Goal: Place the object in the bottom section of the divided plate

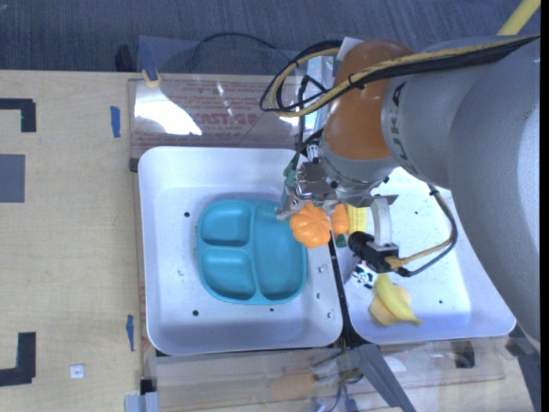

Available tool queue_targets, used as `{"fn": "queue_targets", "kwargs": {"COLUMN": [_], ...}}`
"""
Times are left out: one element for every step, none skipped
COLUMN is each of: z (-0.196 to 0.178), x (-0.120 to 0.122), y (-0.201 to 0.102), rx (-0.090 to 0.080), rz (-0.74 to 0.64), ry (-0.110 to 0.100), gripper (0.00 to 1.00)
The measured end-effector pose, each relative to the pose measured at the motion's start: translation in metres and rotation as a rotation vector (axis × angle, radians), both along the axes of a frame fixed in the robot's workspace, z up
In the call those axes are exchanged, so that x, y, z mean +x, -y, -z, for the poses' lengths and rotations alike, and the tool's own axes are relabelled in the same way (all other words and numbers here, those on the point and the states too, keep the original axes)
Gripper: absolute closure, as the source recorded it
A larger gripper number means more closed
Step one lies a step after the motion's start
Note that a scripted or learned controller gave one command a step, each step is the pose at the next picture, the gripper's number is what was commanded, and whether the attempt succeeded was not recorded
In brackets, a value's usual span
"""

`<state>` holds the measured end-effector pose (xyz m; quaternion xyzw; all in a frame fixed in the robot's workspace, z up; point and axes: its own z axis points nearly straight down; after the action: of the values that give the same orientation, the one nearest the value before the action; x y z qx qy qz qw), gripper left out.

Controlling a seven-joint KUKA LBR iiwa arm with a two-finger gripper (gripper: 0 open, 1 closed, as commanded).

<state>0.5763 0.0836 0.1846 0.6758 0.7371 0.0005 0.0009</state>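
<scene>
Grey and bulky, the arm (pixel 463 101) with its orange band fills the upper right of the frame and is the part closest to the lens; below it, near the centre, hangs the gripper (pixel 307 197). Under the gripper there is a small orange object (pixel 310 225), round and ribbed like a toy pumpkin, and it sits over the right edge of the blue divided plate (pixel 253 249), close to the wall between the two white bins (pixel 171 196). I judge this object to be light, hollow plastic or soft rubber, quite stiff, with a smooth and a little slippery skin; it will not break easily, but it can roll or pop out from a weak pinch. The best place to take it is across its widest middle, where the ribs give some hold. The object seems to be touching the underside of the claw, but the wrist hides the tips, so I cannot tell how wide the claw stands or whether it really pinches the object. Lower right of centre, in the right bin, a yellow banana (pixel 393 303) lies just beside a small black-and-white item (pixel 364 275).
</scene>
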Motion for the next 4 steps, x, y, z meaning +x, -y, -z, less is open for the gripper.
{"fn": "queue_targets", "kwargs": {"z": [0.061, -0.001, 0.001, 0.005], "x": [-0.009, 0.006, 0.007, -0.029], "y": [-0.06, -0.002, 0.001, -0.076], "rx": [0.0, 0.0, 0.0, 0.002], "rz": [0.048, 0.193, 0.085, 0.066], "ry": [-0.008, 0.001, -0.005, -0.008], "gripper": [1.0, 1.0, 1.0, 1.0]}}
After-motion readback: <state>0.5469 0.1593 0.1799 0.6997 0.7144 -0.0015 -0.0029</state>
